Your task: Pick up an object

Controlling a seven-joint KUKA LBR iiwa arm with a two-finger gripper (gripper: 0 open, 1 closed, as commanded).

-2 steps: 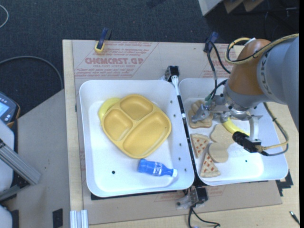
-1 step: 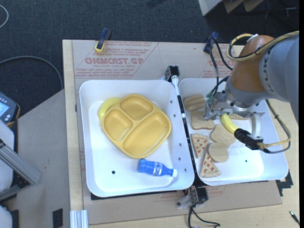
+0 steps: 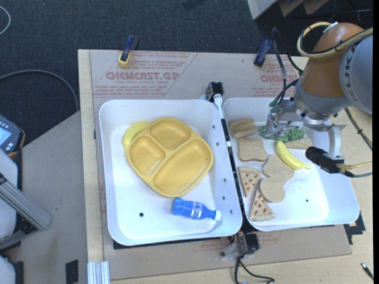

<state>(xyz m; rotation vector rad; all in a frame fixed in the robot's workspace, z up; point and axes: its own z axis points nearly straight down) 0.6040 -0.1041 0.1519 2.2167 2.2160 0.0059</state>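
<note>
While the arm reached into the right bin [image 3: 331, 215], its tool [image 3: 277, 126] hung low at the far side, just beside something green [image 3: 292, 135]

Whether the tool was spread or pressed together could not be told. A banana [image 3: 290, 157], bread slices [image 3: 253, 149], round cookies [image 3: 273, 188] and pizza wedges [image 3: 259, 205] lay in that bin; the left bin [image 3: 118, 218] held a yellow divided tray [image 3: 170, 155] and a blue bottle [image 3: 195, 210] lying on its side near the front rim

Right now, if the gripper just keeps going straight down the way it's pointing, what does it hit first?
Most likely the green leafy item under the gripper, near the banana in the right bin. Depth is unclear.
</note>
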